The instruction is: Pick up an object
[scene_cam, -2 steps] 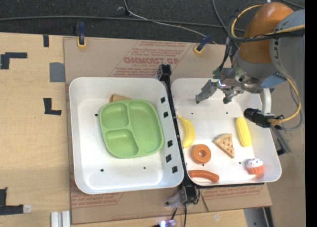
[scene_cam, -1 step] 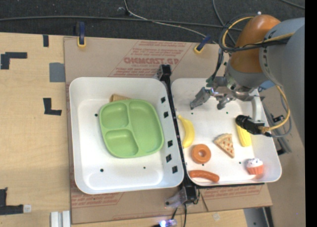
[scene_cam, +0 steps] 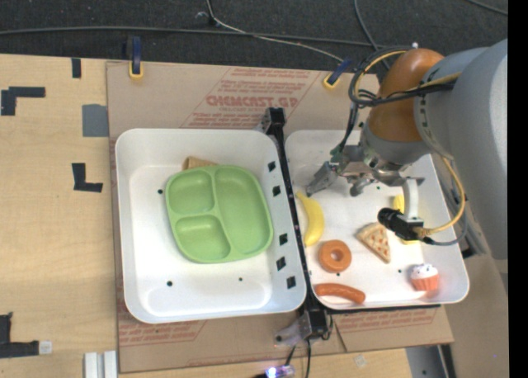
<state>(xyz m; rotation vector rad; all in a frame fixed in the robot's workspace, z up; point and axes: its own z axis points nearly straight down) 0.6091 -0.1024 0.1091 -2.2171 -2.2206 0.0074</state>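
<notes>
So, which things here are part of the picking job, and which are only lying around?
Part of the job:
- gripper
- banana
- donut
- pizza slice
- sausage
- cupcake
- right bin

Only lying around:
- green divided plate
- left bin
- clamps

The two bins (scene_cam: 132, 228) are showing plain white, with small black dots on their floors. A light green divided plate (scene_cam: 219, 211) is lying in the left one. In the right bin, a banana (scene_cam: 313, 219) is glowing yellow, a donut (scene_cam: 335, 256) orange-brown, a hot dog (scene_cam: 339, 293) reddish orange, and a pizza slice (scene_cam: 376, 242) tan speckled with red. A cupcake (scene_cam: 424, 277) is wearing white over orange. The arm (scene_cam: 478, 129) is showing grey with an orange band (scene_cam: 404, 96). The table (scene_cam: 49, 228) is showing pale wood with black marks.
</notes>
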